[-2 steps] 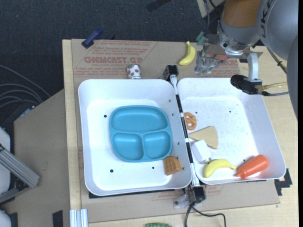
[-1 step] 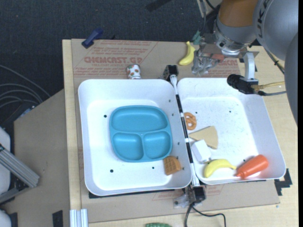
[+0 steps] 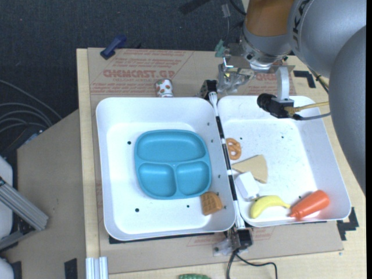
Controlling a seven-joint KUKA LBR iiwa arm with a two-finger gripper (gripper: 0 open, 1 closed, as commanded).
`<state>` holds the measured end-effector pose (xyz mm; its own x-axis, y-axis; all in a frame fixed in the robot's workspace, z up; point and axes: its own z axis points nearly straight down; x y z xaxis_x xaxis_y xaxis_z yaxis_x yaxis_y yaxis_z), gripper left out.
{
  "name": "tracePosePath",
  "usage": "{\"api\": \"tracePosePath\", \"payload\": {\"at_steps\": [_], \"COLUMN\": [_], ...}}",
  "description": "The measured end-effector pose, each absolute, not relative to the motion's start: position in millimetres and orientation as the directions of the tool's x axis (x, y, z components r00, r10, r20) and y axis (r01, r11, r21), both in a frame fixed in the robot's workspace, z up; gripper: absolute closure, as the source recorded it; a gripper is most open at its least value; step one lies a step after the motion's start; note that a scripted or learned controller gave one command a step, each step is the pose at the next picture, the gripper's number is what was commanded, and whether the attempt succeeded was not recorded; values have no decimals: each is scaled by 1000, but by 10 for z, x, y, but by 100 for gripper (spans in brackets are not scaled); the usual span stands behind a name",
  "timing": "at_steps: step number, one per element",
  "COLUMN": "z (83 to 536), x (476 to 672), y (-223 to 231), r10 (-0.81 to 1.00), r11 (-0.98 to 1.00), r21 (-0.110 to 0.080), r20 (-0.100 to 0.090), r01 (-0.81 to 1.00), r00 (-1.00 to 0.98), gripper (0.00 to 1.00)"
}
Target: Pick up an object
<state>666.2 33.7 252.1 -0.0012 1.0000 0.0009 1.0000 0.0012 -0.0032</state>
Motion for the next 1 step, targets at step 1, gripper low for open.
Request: {"api": "tracePosePath", "payload": {"at_steps": [1], "z": [2483], "x": [6663], "y": [785], "r10": [1000], "r11": [1], "r21": [-1], "r20": [1], "r01": [1000], "r00": [-1], "gripper": [100]}}
